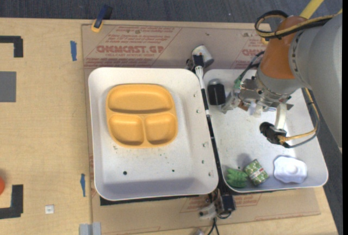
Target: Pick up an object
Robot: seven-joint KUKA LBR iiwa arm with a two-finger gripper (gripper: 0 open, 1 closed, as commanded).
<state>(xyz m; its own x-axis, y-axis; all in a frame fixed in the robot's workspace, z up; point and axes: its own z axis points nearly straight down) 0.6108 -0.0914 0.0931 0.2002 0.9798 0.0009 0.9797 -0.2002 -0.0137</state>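
Hovering over rt bin (242, 144), hand (249, 102), open/shut unclear, just beside black object (216, 92), long axis near-far.

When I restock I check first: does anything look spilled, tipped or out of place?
Nothing stands out. The yellow plate lies flat in the left bin; the few dark specks near it are too small to identify.

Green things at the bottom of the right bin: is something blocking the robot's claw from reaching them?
Nothing visible blocks it. Bare floor of the right bin lies between the gripper and the green things. The white lump sits to their right. The black cylinder is beside the gripper, off that path.
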